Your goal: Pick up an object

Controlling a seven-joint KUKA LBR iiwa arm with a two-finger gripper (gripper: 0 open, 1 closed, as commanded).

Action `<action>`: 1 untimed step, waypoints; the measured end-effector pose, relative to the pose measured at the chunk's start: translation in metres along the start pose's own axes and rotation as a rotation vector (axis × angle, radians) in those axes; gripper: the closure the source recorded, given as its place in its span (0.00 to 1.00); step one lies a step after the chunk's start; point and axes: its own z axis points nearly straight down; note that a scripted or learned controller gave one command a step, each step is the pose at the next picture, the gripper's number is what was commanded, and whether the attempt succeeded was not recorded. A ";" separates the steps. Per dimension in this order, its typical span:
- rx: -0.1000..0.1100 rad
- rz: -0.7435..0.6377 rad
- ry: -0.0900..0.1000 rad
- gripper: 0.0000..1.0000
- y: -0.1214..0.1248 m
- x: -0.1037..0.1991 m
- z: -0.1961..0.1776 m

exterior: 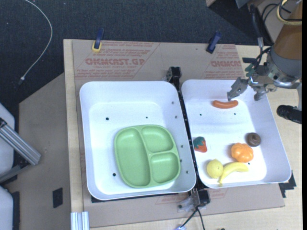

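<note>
Approach step: the gripper (247, 88) hangs with fingers spread wide, apparently holding nothing. The sausage (225, 104) lies just below and left of it; next, descend and close.

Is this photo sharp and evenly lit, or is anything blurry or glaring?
In the camera view, light is soft and even, shadows faint; the white bins look bright but keep detail; the sausage and green plate are reasonably crisp; the gripper looks slightly soft.
</note>
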 end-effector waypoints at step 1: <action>0.007 0.000 0.002 0.00 -0.002 0.002 0.043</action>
